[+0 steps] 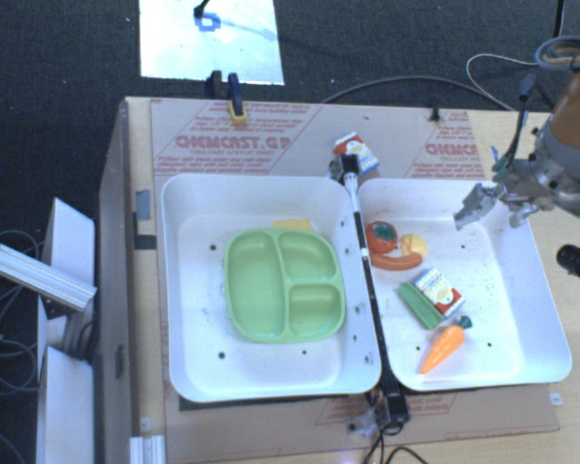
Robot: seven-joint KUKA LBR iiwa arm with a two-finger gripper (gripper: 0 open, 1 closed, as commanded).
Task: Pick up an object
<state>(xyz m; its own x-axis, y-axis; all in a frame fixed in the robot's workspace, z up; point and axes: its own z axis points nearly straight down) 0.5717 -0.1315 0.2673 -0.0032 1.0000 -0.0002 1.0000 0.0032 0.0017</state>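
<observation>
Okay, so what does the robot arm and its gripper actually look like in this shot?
The arm is grey with an orange band above the wrist. Thin pale cables loop beside it at the upper right. Its gripper is silvery grey metal with two short fingers, over the right bin.

Arm [572, 143]: grey casing, orange band above wrist. Thin pale cable [503, 66] loops off its upper side. Gripper [495, 206]: pale grey metal, two short fingers [474, 207], blocky grey mount behind; detail blurred
</observation>
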